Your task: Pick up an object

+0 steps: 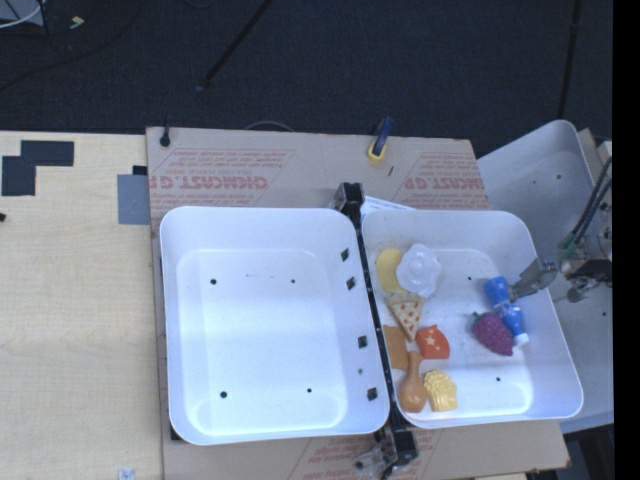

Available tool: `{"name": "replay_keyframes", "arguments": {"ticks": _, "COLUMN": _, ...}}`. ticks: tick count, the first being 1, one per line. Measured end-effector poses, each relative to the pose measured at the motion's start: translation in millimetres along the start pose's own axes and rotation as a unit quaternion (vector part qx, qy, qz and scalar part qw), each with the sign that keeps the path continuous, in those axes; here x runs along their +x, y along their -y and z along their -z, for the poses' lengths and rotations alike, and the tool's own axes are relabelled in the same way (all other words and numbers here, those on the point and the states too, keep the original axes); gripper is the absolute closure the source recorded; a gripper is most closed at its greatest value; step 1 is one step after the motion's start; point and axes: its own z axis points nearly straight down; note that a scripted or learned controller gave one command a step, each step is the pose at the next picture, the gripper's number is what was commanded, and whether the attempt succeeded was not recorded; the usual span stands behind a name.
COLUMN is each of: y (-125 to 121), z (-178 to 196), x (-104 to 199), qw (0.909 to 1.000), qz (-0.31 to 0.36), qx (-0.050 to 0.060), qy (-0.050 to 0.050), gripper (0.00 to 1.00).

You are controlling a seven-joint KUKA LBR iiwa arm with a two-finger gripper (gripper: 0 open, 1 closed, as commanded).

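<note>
While the gripper (520, 288) reaches in from three o'clock over the right bin (545, 388), whether it is apart or together cannot be told. Its tip sits by a blue toy (497, 290), with a purple grape bunch (493, 333) just below. Other toy foods cluster toward nine o'clock, near the left bin (190, 408)

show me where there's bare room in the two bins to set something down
The left white bin has a bare floor wall to wall. In the right white bin, free patches lie along the near wall, right of the yellow corn toy, and the far right corner. Its left half is crowded; the tool sits by the blue bottle.
</note>
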Motion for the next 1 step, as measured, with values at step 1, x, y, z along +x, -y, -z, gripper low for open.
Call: {"name": "replay_keyframes", "arguments": {"ticks": 1, "y": -1.4, "z": -106.5, "x": -4.9, "qw": 1.0, "qz": 0.0, "qx": 0.005, "qy": -0.002, "gripper": 0.0}}
